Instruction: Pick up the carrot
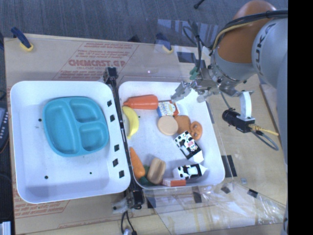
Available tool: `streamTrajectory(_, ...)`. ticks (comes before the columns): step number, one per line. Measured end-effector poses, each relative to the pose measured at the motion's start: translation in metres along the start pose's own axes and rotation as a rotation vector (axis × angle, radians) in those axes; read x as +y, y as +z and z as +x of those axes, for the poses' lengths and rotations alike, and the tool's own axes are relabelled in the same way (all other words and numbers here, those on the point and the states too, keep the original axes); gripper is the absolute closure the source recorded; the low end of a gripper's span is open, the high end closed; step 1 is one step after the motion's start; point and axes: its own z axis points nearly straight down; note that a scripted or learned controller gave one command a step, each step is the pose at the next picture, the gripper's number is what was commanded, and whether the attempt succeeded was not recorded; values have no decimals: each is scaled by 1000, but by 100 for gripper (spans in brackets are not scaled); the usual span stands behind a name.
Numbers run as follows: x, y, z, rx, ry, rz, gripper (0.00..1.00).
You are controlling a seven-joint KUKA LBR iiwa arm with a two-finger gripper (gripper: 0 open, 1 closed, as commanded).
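Risk: end effector [182, 91], grip state indiscernible, over crowded right bin [211, 146]; may snag neighbours beside long orange carrot [141, 102].

Carrot [142, 102] smooth glossy plastic; bins [29, 180] matt white plastic.

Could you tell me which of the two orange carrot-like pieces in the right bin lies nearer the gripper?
The upper carrot, lying level along the right bin's far wall, is nearer the gripper. The other orange piece lies near the bin's front-left corner.
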Motion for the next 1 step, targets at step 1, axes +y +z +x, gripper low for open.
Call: streamTrajectory(1,12,39,59,2,-222,2,0)
